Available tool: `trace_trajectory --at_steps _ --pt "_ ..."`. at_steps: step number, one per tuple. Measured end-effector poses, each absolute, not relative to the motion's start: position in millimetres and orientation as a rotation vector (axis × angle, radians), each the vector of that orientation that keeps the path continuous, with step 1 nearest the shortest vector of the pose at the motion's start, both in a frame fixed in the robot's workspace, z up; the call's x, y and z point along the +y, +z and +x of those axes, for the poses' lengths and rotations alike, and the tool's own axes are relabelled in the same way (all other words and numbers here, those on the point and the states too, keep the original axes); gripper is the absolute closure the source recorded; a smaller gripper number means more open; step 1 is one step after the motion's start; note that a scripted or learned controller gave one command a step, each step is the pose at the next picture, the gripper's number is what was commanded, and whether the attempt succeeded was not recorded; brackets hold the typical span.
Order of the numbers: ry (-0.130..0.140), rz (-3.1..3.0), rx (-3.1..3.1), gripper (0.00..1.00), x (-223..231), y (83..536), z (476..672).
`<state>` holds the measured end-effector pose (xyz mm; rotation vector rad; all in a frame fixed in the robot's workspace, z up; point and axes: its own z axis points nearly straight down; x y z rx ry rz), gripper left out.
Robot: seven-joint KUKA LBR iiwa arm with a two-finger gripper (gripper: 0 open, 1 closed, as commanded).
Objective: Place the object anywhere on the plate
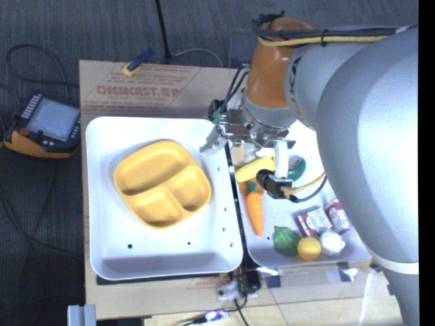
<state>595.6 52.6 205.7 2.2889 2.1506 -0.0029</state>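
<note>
A yellow plate [162, 182] with three compartments lies in the left bin [102, 250] with nothing on it. My gripper [254, 155] hangs over the upper left part of the right bin [302, 268], close to the wall between the bins. A yellow banana-like piece [250, 170] lies right under it, partly hidden by the wrist. Whether the piece is touched or held is not visible. An orange carrot [255, 210] lies just below that, pointing toward the front.
In the right bin there are also a teal-green piece [298, 168], a green vegetable [285, 239], a yellow lemon [309, 248], a white piece [332, 242] and red packets [319, 219]. The arm covers the bin's right side. A handheld pendant [42, 126] lies on the floor at left.
</note>
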Motion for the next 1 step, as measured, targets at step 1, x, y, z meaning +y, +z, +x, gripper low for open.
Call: trace_trajectory --at_steps 1 --pt "-0.006 2.288 2.151 1.0 52.4 215.3 595.6"
